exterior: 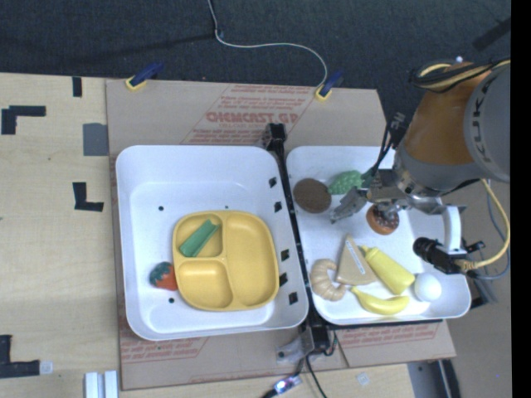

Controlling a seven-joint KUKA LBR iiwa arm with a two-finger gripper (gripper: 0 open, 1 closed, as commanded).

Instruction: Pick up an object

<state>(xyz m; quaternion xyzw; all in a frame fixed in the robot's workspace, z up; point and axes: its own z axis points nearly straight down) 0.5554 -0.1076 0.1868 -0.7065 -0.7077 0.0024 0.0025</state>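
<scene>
Grey arm (465,139) with orange band enters from right, wrist bent down and leftward. Gripper (353,203) sits low, pointing left. Finger state unclear from this angle.

A light wooden bench (50,247) carries a brown cardboard sheet (241,114), with dark carpet (124,15) beyond it.

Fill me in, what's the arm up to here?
The KUKA arm reaches in over the right bin, its gripper low among the toy food near the brown disc and green leafy piece. Nothing shows between its fingers yet. The left bin holds a yellow divided plate with a green piece on it.
</scene>
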